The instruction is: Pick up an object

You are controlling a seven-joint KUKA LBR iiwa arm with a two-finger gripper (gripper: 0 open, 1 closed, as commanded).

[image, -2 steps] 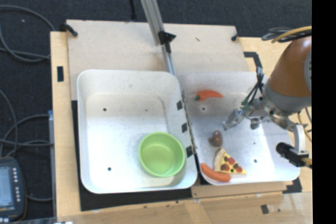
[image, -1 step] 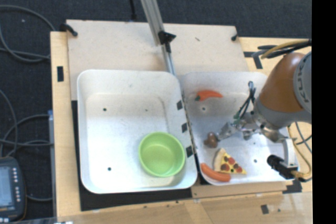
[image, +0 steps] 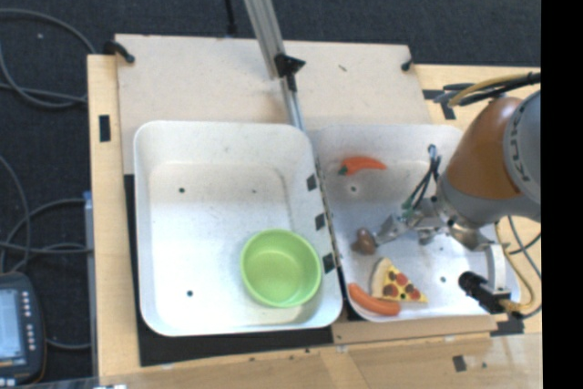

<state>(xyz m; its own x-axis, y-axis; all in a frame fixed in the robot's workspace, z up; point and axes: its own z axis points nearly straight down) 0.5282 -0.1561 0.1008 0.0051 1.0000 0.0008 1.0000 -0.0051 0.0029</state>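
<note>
In the right bin (image: 401, 150), my gripper (image: 396, 227) hangs low over the floor, reaching in from the right under the orange-banded wrist (image: 483, 164). A small brown rounded object (image: 364, 241) lies just left of and below its tip, close to it, and whether they touch is unclear. A pizza slice toy (image: 396, 281) lies nearer the front, with an orange-red sausage (image: 373, 300) along the front wall. An orange carrot-like piece (image: 363, 165) rests at the back of this bin. A green bowl (image: 281, 267) stands in the left bin (image: 182, 196).
A slanted metal rail (image: 264, 14) runs from the top of the view down to the divide between the bins. Cables (image: 474, 91) trail by the arm at the right. The bench's wooden edge (image: 401, 351) lies in front of the bins.
</note>
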